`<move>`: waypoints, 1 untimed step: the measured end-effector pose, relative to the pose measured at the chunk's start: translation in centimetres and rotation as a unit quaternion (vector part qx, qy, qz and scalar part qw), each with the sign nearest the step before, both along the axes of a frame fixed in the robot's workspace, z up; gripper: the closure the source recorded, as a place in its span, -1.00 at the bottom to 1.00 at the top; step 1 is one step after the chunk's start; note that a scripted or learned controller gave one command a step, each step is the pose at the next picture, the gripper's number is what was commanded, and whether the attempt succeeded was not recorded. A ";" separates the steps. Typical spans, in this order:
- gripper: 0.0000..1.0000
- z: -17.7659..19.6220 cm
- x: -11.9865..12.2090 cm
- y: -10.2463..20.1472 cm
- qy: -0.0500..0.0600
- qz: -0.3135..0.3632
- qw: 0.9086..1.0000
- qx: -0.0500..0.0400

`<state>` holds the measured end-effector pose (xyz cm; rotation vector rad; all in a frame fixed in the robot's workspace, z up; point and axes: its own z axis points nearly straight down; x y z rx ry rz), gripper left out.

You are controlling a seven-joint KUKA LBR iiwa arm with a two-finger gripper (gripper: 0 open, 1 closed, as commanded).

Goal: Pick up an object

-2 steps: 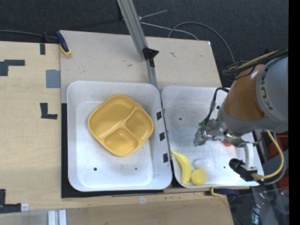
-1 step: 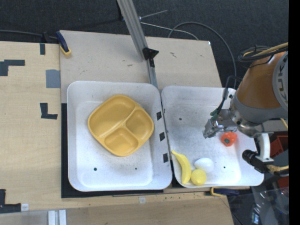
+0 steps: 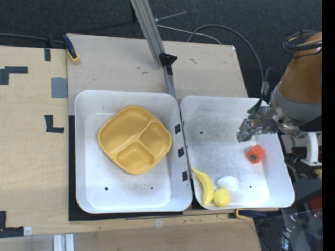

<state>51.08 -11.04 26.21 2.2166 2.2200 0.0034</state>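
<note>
The small red-orange toy fruit (image 3: pixel 255 154), which looks like a tomato or pepper with a green top, sits on the floor of the right bin (image 3: pixel 209 140) close to its right wall. It is roughly round, so it has no long axis to line up with. This is the object nearest the gripper (image 3: pixel 245 134), and I judge it the likeliest target. It lies just beside the gripper, below it and slightly to the right in the camera view, apart from it and not touching.

Whether the gripper is released or clenched I cannot tell, since the tip is dark and blurred; nothing is seen held in it. The coming move would need a short shift toward the bin's near right side, then a descent.

Farther off, in the near corner of the same bin, lie 3 more things close together: a yellow banana (image 3: pixel 204 184) curving along the left wall, a white egg-like piece (image 3: pixel 227 182), and a yellow lemon-like ball (image 3: pixel 222 197).

The left bin (image 3: pixel 89 182) holds a yellow divided plate (image 3: pixel 135 139) with 3 compartments.
</note>
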 end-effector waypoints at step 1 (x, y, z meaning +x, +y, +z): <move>1.00 -0.2 0.9 6.1 0.003 0.003 1.000 0.002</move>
